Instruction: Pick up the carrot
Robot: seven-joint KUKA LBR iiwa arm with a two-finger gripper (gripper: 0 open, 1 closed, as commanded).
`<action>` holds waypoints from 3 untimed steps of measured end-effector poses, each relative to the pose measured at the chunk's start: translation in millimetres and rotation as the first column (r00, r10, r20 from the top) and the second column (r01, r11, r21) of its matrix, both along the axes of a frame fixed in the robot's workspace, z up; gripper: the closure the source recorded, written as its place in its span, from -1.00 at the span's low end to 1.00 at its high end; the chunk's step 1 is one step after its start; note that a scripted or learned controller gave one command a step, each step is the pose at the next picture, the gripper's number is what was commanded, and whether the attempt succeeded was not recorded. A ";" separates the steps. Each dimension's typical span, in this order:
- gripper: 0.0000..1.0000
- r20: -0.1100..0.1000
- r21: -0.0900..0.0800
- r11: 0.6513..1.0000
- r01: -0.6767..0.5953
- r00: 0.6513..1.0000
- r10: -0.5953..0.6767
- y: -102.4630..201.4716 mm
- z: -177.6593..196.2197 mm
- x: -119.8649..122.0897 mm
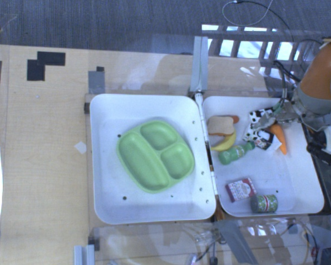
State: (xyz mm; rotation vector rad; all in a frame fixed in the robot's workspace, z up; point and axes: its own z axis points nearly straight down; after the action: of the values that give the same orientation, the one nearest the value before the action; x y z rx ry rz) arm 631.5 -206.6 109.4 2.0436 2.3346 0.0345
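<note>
The carrot [279,137] is a short orange piece lying in the right bin [298,181], near its upper right part. It rests against a black-and-white toy [259,129] on its left. My gripper [278,116] comes in from the right edge and hovers just above the carrot's upper end, close to it or touching it. The grey wrist and orange band behind the gripper cover the bin's far right corner. Nothing shows as lifted off the bin floor.
In the right bin lie a bread slice [220,125], a banana [225,143], a green bottle [235,153], a red box [241,190] and a green can [263,203]. The left bin [107,203] holds a green divided plate [155,156].
</note>
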 end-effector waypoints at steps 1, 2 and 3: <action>-1.00 -0.003 -0.002 1.000 -0.007 1.000 0.007 62.5 2.6 -11.5; -1.00 -0.033 0.005 0.998 -0.063 0.997 0.063 1.8 -21.0 -4.8; 1.00 -0.026 0.002 0.998 -0.068 0.997 0.068 3.2 -8.8 -2.1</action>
State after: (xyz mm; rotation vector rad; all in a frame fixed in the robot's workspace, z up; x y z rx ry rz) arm 629.3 -203.4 100.6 1.9767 2.4192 0.0120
